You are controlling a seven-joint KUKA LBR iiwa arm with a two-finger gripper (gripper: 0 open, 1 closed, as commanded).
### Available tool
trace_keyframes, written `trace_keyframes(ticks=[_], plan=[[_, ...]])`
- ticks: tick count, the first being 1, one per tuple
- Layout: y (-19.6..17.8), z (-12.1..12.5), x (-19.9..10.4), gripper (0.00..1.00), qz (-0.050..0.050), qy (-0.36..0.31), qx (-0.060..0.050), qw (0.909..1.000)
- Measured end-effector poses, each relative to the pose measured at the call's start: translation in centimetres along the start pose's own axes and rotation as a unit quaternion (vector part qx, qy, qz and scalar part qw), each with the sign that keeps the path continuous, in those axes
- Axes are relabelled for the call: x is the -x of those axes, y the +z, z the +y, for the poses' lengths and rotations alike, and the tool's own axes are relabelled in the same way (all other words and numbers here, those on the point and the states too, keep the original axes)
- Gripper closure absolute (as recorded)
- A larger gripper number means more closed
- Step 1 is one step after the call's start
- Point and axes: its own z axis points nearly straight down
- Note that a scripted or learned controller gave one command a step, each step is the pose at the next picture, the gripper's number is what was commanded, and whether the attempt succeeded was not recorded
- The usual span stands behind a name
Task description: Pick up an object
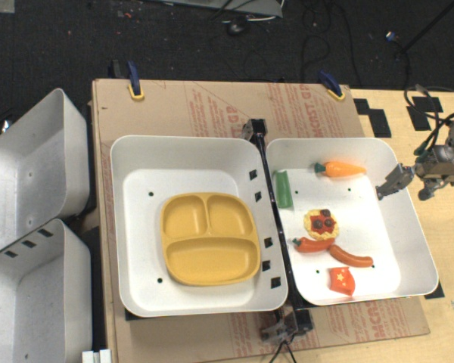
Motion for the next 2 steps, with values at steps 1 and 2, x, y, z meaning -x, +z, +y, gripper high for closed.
trace_keyframes(ticks=[1,2], plan=[[-0.6,0.2,-0.1,0.00,-0.002,-0.002,0.006,1.0000],[3.8,-0.2,0.3,0.00,-0.001,0.000,0.004,1.0000]])
